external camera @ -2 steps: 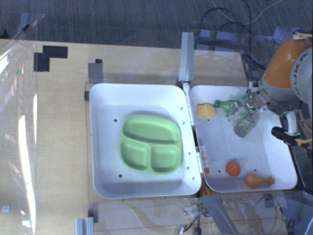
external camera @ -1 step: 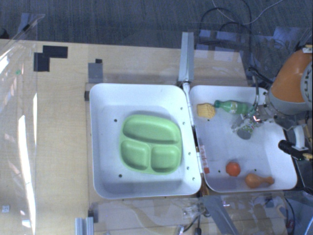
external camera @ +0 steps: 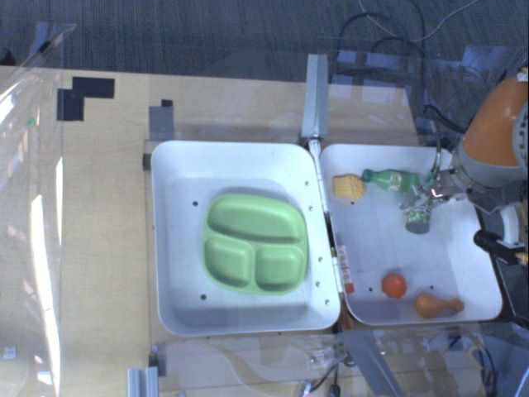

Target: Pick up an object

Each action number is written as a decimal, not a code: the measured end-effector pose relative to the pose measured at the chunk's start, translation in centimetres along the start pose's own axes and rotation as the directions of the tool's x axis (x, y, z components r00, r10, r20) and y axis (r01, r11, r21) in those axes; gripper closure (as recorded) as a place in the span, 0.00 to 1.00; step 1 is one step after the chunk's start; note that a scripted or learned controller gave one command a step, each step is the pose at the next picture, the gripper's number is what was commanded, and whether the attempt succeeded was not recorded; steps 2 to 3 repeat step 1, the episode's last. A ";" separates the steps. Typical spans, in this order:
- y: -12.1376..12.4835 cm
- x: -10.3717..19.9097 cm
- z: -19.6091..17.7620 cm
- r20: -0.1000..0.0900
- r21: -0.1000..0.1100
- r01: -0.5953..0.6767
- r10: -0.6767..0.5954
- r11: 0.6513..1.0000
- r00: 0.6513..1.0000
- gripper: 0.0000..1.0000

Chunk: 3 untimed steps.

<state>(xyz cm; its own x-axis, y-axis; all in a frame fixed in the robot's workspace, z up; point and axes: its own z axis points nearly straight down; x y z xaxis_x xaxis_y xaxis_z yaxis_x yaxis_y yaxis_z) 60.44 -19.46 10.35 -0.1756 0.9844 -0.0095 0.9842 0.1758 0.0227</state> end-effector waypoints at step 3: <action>4.9 3.2 -10.1 -0.007 0.014 0.004 -0.004 1.000 1.000 1.00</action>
